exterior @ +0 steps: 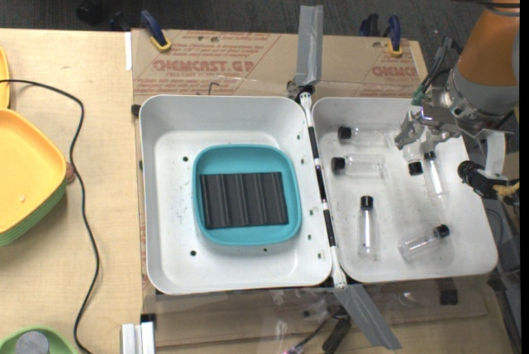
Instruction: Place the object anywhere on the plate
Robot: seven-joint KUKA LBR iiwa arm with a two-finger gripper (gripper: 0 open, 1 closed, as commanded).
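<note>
The arm (496, 38) is cut off at the right edge, its gripper (421, 127) over the right bin (463, 261); whether its jaws are apart cannot be told. The teal plate (245, 197) sits in the left bin (165, 261), while clear vials (364, 222), faint against the white, lie in the right bin

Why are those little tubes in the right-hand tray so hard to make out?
In the camera view, the clear vials nearly vanish against the white right bin; mostly their black caps stand out. Lighting is even, shadows soft, and the teal plate reads sharply.
</note>
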